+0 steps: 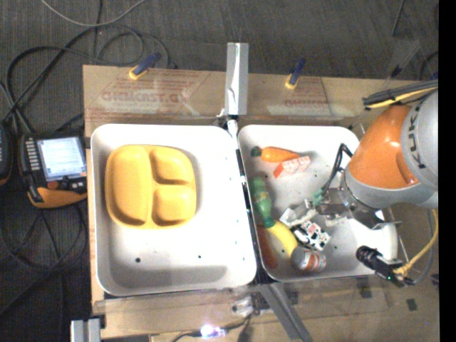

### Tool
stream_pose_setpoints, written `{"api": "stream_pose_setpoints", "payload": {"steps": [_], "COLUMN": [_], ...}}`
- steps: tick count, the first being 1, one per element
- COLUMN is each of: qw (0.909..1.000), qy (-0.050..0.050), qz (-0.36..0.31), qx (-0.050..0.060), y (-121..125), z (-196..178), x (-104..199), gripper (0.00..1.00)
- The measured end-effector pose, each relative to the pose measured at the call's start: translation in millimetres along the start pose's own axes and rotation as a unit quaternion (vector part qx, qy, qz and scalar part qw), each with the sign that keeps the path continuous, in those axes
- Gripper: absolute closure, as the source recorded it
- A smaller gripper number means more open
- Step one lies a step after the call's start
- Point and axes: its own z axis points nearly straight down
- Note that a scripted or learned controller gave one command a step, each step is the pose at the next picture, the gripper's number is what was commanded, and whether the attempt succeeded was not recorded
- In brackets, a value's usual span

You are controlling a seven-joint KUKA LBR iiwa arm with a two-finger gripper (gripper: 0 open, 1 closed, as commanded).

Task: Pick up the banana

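A yellow divided plate [152, 185] sat in the left bin [107, 262]. In the right bin [313, 137], a banana [282, 237] lay near the front left, beside a green bottle [261, 199] and a can [308, 261]. The gripper [308, 212] hovered just right of the banana, not touching it; whether its jaws were apart could not be told.

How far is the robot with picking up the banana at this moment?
Nothing looks done: the banana lies in the right bin beside a green bottle. In hand: the gripper sits low over the clutter just right of it. Left: grasping and lifting.
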Motion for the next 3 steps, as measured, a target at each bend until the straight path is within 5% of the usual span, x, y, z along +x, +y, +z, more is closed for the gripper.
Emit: {"api": "stream_pose_setpoints", "payload": {"steps": [1,2,3], "qw": [0.9921,0.9913,0.9814], "qy": [-0.008,-0.002,0.000], "qz": [-0.124,-0.131,-0.192], "qx": [-0.013,-0.001,0.001], "y": [-6,44,-12], "z": [40,-78,-53], "x": [25,56,113], "gripper": [0.00,0.00,0.00]}}
